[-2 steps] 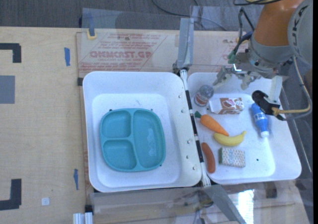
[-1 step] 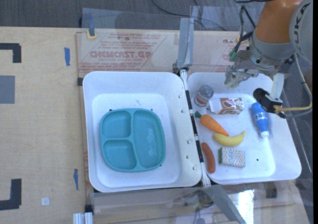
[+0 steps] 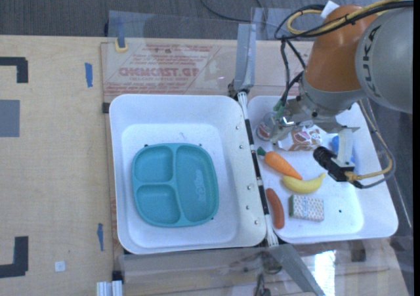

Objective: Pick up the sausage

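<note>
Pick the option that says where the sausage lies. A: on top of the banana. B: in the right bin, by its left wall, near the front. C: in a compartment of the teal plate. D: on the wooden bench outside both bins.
B: the sausage lies on the right bin floor along its left wall, below the carrot.

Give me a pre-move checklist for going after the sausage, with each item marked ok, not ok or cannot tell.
1. Sausage in view in the right bin, against its left wall: ok.
2. Top of the sausage uncovered: ok.
3. Room around it: not ok on one side, the bin wall is right beside it; the sponge lies a little to its right.
4. Gripper above the sausage: not ok, it sits over the far end of the bin, near the carrot and a wrapped item.
5. Jaws open and free: cannot tell.
6. Banana clear of the sausage: ok, apart from it.
</note>
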### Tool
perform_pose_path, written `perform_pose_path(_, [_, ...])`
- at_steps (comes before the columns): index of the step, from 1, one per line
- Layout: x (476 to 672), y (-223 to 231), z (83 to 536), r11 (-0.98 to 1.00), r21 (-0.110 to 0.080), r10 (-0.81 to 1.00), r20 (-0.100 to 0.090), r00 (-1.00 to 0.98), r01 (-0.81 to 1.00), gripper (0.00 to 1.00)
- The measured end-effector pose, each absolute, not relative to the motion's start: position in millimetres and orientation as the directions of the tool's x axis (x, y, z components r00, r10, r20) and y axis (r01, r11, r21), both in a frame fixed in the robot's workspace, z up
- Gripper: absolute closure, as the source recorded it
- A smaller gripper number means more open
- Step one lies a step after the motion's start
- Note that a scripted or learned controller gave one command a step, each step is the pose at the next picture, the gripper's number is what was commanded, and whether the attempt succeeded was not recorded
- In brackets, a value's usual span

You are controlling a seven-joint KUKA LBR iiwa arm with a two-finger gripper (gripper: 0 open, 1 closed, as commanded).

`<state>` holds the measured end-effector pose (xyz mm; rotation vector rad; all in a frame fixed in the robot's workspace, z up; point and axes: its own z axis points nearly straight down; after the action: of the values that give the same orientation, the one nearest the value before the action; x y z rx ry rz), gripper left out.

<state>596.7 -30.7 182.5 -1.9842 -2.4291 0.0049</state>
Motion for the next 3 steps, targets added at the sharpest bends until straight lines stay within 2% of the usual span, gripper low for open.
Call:
perform_pose_path(1, [608.2,-89.0,183.2,0.338,0.002,0.941,-0.002,-0.338,0.941,1.0])
perform_pose_path(2, [596.1,-24.7,183.3,0.524,-0.003,0.852,0.003,-0.524,0.852,1.0])
perform_pose_path(3, [558.1,-0.4,183.2,0.728,-0.003,0.685,0.004,-0.728,0.685,1.0])
